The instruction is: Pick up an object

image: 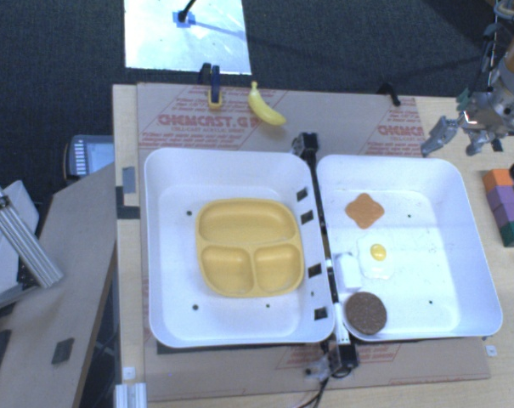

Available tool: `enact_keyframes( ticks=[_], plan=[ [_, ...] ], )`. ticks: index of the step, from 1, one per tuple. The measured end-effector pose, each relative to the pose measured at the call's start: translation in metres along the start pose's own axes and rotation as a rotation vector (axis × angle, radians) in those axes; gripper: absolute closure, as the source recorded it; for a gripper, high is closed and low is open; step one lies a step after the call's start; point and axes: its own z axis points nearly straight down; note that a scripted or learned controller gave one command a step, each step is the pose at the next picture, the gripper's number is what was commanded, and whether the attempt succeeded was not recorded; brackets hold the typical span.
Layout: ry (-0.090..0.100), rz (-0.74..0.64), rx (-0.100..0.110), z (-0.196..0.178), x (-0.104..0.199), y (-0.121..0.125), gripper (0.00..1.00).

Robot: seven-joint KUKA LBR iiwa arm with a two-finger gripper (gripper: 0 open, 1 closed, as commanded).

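The right bin (469, 228) holds an orange waffle-like piece (364, 210), a toy fried egg (376, 257) and a round brown patty (366, 312) at its front left corner. My gripper (457, 145) hangs above the bench just beyond the right bin's far right corner. Its two fingers are spread open, and nothing is between them. It is well clear of all three pieces.
A yellow divided plate (244, 246) lies in the left bin (167, 228). A toy banana (266, 107) and a yellow-handled clamp (214, 87) sit on the cardboard behind the bins. Coloured blocks (507, 206) stand to the right of the right bin.
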Motion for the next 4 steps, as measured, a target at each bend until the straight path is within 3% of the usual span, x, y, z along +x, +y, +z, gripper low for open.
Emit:
enact_keyframes(
  ticks=[3,4],
  plan=[
    [0.001,-0.003,0.003,0.175,0.000,0.004,0.00],
    [-0.002,-0.005,-0.005,0.160,0.000,0.006,1.00]
  ],
)
